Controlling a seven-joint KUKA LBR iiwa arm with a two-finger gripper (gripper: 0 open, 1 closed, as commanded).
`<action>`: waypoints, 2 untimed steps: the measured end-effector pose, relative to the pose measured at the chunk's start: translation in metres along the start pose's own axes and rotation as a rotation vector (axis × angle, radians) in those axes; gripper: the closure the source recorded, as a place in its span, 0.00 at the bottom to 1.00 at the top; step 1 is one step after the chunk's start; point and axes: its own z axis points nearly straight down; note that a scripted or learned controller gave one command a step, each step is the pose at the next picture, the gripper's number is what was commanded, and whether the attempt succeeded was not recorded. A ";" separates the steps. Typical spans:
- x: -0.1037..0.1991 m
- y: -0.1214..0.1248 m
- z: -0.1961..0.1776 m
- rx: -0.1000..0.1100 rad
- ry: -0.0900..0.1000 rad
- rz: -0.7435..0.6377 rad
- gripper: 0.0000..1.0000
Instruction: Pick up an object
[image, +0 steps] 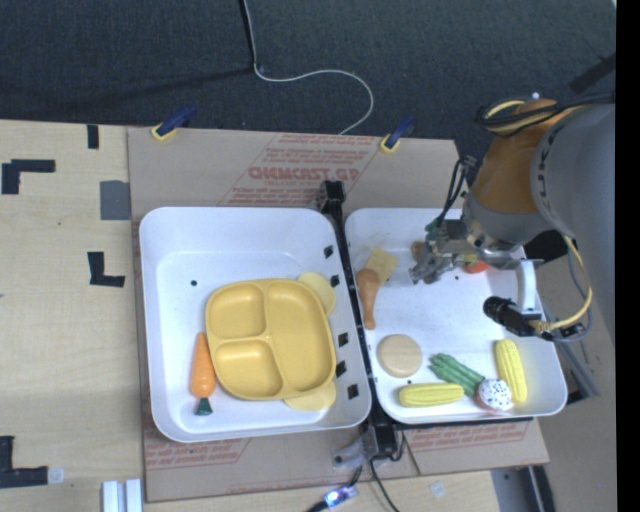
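Observation:
My gripper (432, 268) hangs over the upper middle of the right bin (455, 225), its dark fingers pointing down and to the left. Just left of it lie a tan wedge (380, 263) and an orange cone-shaped piece (368, 296) against the bin's left wall. A small red-orange item (474, 266) peeks out beside the gripper body. Lower in the bin sit a beige round disc (400, 355), a green vegetable (457, 372), two yellow corn cobs (430, 395) (510, 368) and a white speckled ball (492, 394). Nothing shows between the fingers.
The left bin (160, 260) holds a yellow divided tray (270, 337) over pale yellow discs, with an orange carrot (202, 372) beside it. A black gadget (510, 315) and cables hang from the arm over the right bin's right side.

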 end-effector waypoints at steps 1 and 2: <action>-0.006 -0.003 -0.045 -0.001 -0.001 0.001 1.00; -0.006 -0.002 -0.089 -0.002 -0.001 -0.001 1.00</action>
